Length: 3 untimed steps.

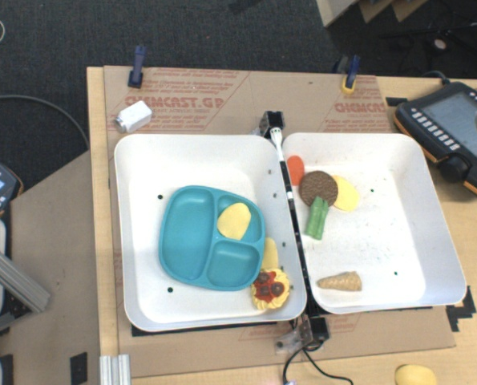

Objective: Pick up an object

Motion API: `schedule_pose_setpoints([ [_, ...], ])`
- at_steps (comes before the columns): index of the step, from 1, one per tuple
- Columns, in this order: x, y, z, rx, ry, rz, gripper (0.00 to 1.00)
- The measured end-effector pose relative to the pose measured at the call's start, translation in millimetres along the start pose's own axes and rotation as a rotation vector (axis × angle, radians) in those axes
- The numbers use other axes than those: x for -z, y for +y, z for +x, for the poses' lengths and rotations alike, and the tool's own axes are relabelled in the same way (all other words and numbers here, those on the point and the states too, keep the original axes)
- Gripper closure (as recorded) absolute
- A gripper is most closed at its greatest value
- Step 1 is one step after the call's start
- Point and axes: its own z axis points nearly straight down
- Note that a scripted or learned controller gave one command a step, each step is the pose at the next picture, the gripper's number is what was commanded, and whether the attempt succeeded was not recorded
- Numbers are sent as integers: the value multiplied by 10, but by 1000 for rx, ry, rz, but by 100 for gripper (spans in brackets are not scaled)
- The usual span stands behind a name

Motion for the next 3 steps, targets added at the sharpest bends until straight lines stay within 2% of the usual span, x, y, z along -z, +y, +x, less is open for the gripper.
schedule_pose_setpoints([
  [1, 103, 26, -22, -3, -4, -4, 100],
  [2, -1382, -64, -703, -11, 1, 15, 100],
  [3, -2179, 767, -869, -1, -1, 4, 100],
])
